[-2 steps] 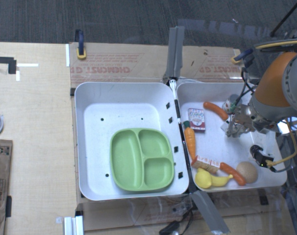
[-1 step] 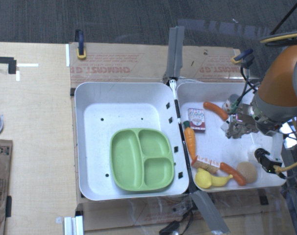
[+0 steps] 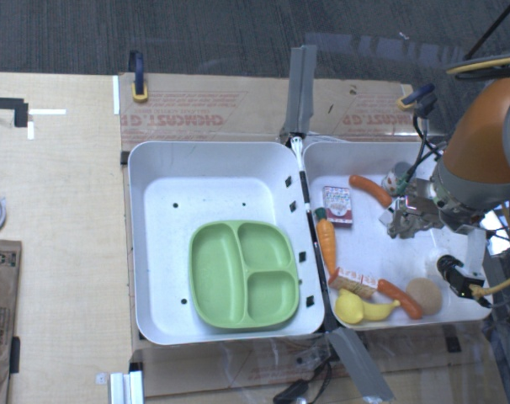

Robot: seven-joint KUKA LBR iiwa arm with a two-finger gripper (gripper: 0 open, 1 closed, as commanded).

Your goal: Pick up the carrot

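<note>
Lying along the right bin's point(image 3: 423, 154) left wall, the carrot point(image 3: 326, 244) is pointing its green top away from the camera. I am hovering my gripper point(image 3: 401, 222) well to its right; its state I cannot tell.

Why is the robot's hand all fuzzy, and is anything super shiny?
In the camera view the gripper looks smeared and soft, so its fingers are hard to make out, while the carrot and the green divided plate look sharp. The light is even; the white bins show only soft shadows along their walls, with no strong glare.
</note>
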